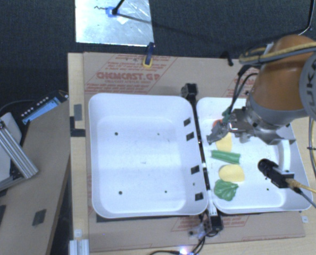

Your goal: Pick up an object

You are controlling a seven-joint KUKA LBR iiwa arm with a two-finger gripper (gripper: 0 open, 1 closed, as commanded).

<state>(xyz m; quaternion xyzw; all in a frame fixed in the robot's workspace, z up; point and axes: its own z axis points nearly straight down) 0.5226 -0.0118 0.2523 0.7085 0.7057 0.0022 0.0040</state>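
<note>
Counter point(78, 158) carries two white bins side by side on a cardboard sheet. Left bin point(142, 153) sits well left of the hand. Right bin point(254, 195) lies under it. Arm point(285, 84), grey with the orange band, comes in from the right and hangs over the right bin's upper half. Hand point(217, 136) is low near that bin's left wall; can't tell whether it's open or closed, or whether it grips anything. Objects, all in the right bin: green leafy piece point(225, 189) farthest below the hand, yellow oval point(231, 172) above that, green stick point(225, 156) just below the hand, yellow piece point(224, 143) touching or just under the hand, can't tell which.
</note>
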